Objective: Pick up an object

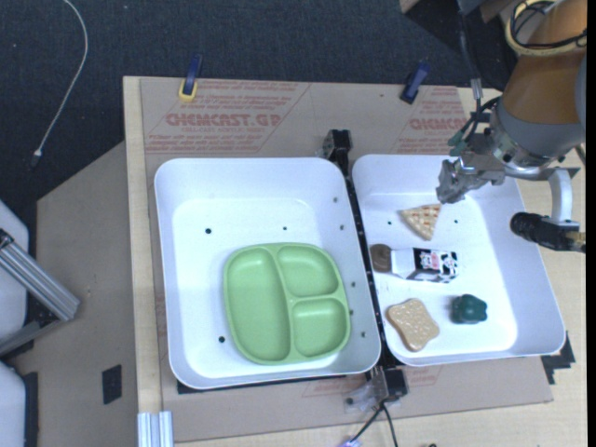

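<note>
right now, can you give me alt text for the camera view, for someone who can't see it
A grey and orange robot arm reaches in from the right, its gripper hovering just above a waffle wedge in the right white bin, which also holds a milk carton, a bread slice and a green toy. The left bin holds a green divided plate.

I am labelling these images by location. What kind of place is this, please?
Probably a robotics lab test bench, not a home. Two white bins sit on a clamped cardboard sheet, a robot arm reaches over toy food such as a waffle slice, and loose cables cross the carpet.
</note>
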